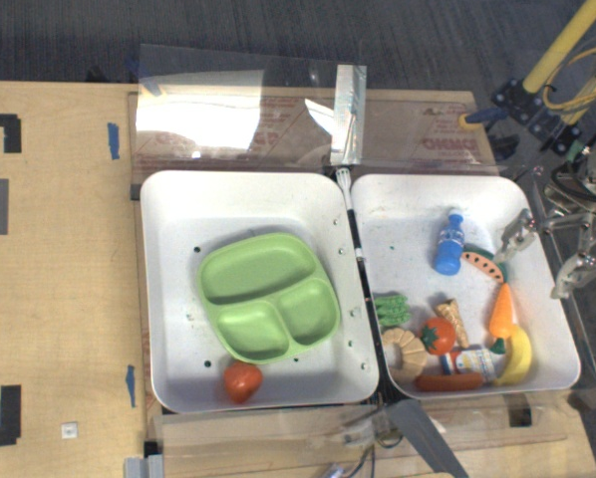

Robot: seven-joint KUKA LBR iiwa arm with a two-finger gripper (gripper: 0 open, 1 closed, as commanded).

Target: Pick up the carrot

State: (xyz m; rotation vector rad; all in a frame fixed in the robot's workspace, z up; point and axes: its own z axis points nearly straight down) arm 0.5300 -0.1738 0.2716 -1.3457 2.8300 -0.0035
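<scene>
The carrot [501, 308] is a short orange cone in the right bin [408, 217], close to that bin's right wall. It points up and away, with its lower end resting against a yellow banana [518, 356]. A watermelon slice [483, 264] lies just beyond its upper tip. Nothing covers the carrot.
The right bin also holds a blue bottle [448, 244], a tomato [439, 337], a green leafy piece [391, 310], a round bread [410, 348], a cone [451, 317], a small can [471, 362] and a sausage [446, 382]. A green divided plate [268, 295] and a red fruit [242, 379] lie in the left bin [168, 267]. Metal clamps [518, 231] sit at the right rim.
</scene>
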